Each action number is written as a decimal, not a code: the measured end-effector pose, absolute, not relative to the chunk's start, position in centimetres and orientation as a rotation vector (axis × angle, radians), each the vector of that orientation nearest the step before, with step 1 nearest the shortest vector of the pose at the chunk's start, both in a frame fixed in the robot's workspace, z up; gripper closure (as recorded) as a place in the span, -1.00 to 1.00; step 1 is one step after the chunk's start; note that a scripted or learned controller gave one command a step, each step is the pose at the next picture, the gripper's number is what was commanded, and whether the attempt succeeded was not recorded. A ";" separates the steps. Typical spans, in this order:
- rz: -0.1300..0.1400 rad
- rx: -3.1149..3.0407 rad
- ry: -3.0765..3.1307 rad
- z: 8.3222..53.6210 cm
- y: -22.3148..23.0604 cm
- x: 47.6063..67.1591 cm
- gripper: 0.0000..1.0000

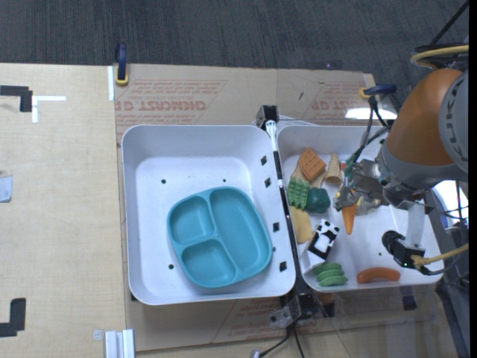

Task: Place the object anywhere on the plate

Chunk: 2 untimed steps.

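Orange carrot (349, 218) hangs gripped in the pincer (352, 202), centre-right of frame; arm hides its top.

Even, bright overhead lighting; soft shadows inside left bin (149, 200). White glare patch near right bin (440, 267). Focus slightly soft throughout.

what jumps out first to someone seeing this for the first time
The teal divided plate lying alone in the left bin stands out first. Next comes the jumble of toy food in the right bin: an orange carrot, a black-and-white toy, green pieces near the front. The grey and orange arm looms over it from the right.
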<state>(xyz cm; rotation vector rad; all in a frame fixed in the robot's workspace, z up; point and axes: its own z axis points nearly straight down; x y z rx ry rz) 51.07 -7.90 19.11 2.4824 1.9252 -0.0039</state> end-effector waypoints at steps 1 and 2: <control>-0.007 2.584 1.793 19.0 0.3 48.7 1.00; -0.007 2.584 1.793 19.1 0.3 48.7 -1.00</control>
